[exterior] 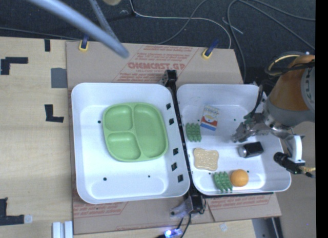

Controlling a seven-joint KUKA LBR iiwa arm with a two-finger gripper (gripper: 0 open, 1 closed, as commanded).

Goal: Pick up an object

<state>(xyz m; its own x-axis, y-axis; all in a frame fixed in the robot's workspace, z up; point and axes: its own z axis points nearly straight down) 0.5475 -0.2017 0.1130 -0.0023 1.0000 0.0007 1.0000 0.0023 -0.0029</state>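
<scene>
My gripper (241,135) hangs over the right side of the right bin (225,91), its dark fingers pointing down and to the left. Nothing shows between them. Just below it lies a small black cylinder (250,150) on the bin floor. A white carton with red and blue print (209,118) lies left of the gripper. A slice of toast (205,158) sits near the bin's middle front. An orange (239,178) rests at the front, beside a green ridged piece (222,180). Another green ridged piece (193,132) lies by the left wall.
The left bin (87,180) holds a green divided plate (135,131). A black clamp strip (177,129) runs between the two bins. The arm's grey and orange wrist (292,96) stands over the right bin's right rim. Cables trail across the dark floor behind.
</scene>
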